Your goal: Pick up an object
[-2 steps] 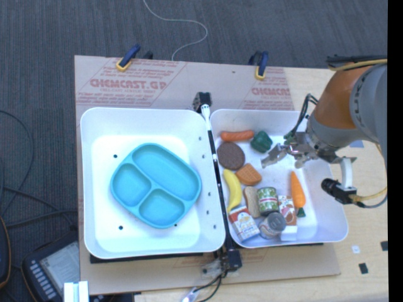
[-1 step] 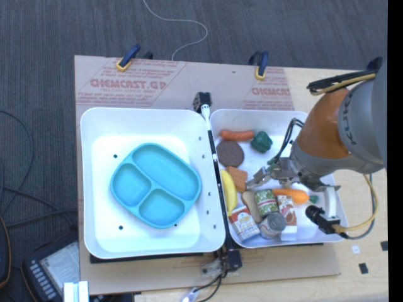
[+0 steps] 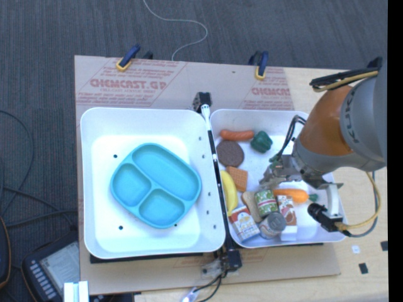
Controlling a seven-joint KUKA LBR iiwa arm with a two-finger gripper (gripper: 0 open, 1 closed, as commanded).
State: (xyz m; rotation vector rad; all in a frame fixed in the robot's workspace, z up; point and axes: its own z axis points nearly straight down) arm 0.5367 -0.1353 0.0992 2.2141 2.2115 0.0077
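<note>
Bench (image 3: 94,74), two white bins (image 3: 94,168), one blue plate (image 3: 155,185), fingers' (image 3: 277,176) state unclear

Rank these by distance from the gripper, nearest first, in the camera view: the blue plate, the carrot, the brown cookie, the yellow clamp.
From the gripper:
1. Carrot, just below it, right bin.
2. Brown cookie, to its left, same bin.
3. Blue plate, left bin.
4. Yellow clamp, far top-left board edge.

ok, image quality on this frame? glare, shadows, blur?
Camera view: even, soft light; the left bin is bright white but not blown out; a soft shadow lies under the blue plate; the right bin clutter reads slightly soft, labels illegible; the arm hides that bin's right side.
</note>
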